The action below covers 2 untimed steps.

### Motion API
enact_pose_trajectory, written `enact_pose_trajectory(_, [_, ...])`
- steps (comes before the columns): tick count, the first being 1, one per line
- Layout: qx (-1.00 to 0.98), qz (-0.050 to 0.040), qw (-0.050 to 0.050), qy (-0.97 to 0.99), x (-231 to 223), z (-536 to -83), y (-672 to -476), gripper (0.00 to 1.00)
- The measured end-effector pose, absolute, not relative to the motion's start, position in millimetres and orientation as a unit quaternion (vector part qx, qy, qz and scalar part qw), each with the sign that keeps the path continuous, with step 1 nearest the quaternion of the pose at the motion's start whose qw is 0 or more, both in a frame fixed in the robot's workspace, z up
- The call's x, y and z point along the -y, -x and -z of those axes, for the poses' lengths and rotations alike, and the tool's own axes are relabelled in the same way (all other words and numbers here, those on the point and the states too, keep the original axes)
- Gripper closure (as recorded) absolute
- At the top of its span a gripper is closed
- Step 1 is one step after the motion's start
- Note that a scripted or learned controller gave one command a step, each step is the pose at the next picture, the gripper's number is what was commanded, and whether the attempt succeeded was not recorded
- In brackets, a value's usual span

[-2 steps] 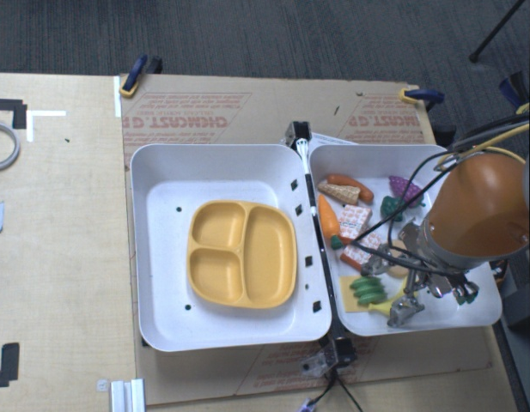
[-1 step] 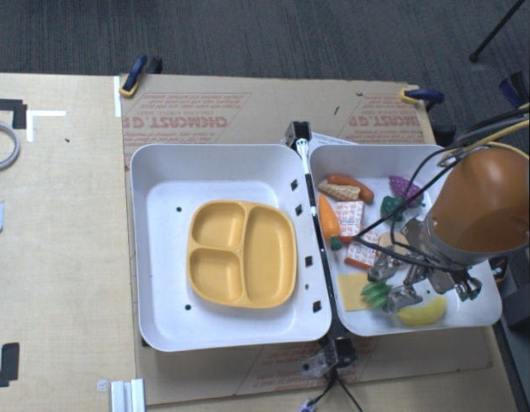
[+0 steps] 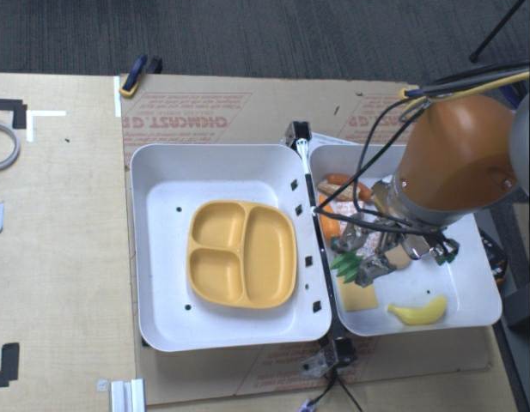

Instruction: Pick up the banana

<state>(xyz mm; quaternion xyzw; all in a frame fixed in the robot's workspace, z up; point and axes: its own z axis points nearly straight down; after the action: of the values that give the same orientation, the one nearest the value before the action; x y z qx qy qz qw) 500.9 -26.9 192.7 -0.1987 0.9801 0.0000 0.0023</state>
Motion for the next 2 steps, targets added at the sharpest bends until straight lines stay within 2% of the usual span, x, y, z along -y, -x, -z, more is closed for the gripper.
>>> enact_pose_trajectory(1, [-0.959, -0.0003, 0.002, 0.284, -21.9, -192.3, -505.0, 1.00])
enact_pose_trajectory(2, [-0.897, 0.0000, 0.002, 0.443, 22.6, -216.6, -522.6, 1.00])
